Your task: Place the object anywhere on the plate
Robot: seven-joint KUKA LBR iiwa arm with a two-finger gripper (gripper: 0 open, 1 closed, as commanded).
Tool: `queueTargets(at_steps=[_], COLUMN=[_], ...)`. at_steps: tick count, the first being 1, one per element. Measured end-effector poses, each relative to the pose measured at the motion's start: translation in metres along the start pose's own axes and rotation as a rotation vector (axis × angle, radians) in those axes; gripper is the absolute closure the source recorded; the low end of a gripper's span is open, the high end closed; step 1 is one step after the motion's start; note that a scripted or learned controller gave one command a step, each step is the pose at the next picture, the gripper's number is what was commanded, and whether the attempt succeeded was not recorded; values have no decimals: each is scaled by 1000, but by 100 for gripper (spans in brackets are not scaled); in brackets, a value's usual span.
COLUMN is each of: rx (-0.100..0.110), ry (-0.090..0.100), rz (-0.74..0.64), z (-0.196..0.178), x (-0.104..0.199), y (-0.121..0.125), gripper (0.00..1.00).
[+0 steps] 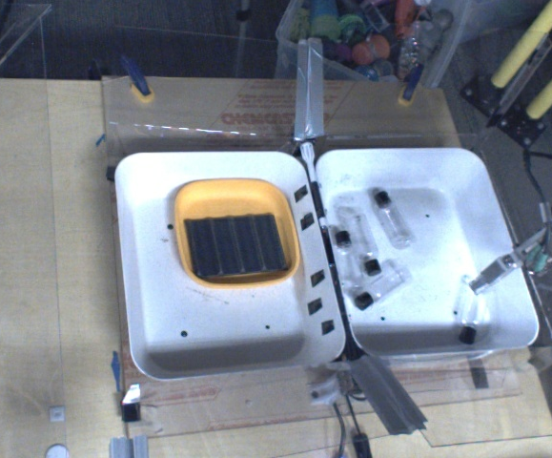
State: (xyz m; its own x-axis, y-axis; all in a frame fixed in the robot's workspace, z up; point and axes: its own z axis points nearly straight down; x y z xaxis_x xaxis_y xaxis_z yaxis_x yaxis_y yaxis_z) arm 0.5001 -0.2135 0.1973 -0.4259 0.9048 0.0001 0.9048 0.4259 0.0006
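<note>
**Clear vials in the right bin, end effector at its right edge**

Two shallow white bins sit side by side on the desk. The left bin (pixel 142 256) carries a yellow plate (pixel 188 201) with rounded corners, lying a little toward the bin's far edge and its inner side. A dark ribbed rectangular insert (pixel 235 244) lies flat inside the plate and covers most of its floor.

The right bin (pixel 447 175) holds several small clear vials with black caps. One vial (pixel 390 219) lies near the middle of the bin, tilted, with its cap toward the far edge. Three more are grouped against the bin's inner edge, next to the divider: one (pixel 344 235) farther back, one (pixel 371 267) in the middle and one (pixel 363 300) closest to the near edge. Another vial (pixel 468 318) stands apart near the near right corner of that bin, its black cap toward the near rim. None of the vials touches the plate.

The end effector (pixel 490 275) reaches in over the right edge of the right bin, its thin metallic tip just above the vial in the near right corner. Whether its fingers are spread or pressed together cannot be told, and nothing is visibly pinched between them.

A clear box of colourful items (pixel 371 12) stands beyond the far edge of the desk.
</note>
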Motion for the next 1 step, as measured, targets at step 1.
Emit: queueTargets(at_steps=[1], rx=[-2], ry=[-4], rz=[6], z=[-34], x=[-3], y=[-16], gripper=[0])
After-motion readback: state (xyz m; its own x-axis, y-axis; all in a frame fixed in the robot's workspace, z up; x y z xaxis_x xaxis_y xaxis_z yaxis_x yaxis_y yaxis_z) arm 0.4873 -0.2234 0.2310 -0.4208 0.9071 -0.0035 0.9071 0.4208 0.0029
